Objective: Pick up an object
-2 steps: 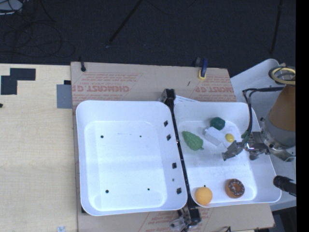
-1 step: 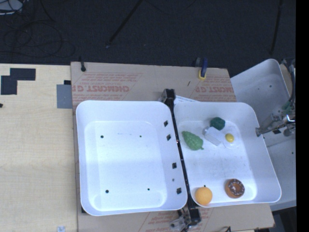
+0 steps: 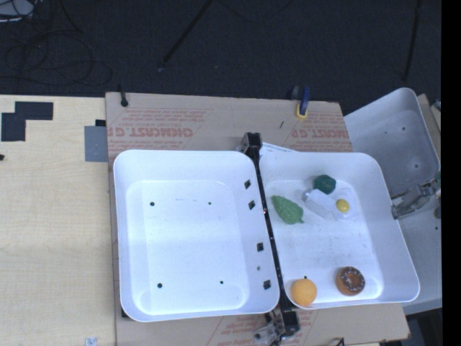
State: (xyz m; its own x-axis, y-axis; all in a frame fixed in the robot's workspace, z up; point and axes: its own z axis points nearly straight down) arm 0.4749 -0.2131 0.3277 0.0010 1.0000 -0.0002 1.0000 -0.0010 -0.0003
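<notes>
Looking down on the counter (image 3: 50,222) now, two white bins sit side by side on a sheet of cardboard (image 3: 216,125) with red lettering. Everything worth grabbing is in the right bin (image 3: 392,265).

Up in its top half there's a little cluster. A green leafy piece (image 3: 287,210) lies close to the black clips (image 3: 261,215) that join the two bins. Just to its right is a clear plastic piece (image 3: 322,202) with a small yellow ball (image 3: 343,206) at its right end, and a dark green lump (image 3: 325,184) touches the plastic from above. Whether the yellow ball is inside the plastic or only against it, I can't tell.

Down at the bottom of that bin an orange ball (image 3: 304,292) is tucked into the lower left corner, right against the rim. A brown doughnut (image 3: 351,280) lies flat near it on the right, with a clear gap between the two.

The left bin (image 3: 122,193) shows a white floor with a few small dark dots.

At the top edge of the cardboard there's a blue and yellow clamp (image 3: 302,104). Over on the right of the frame, a tilted grey metal sheet (image 3: 392,132) stands beside the right bin, with a metal bracket (image 3: 412,202) at its lower part. On the pale counter at upper left there are dark patches (image 3: 32,117).
</notes>
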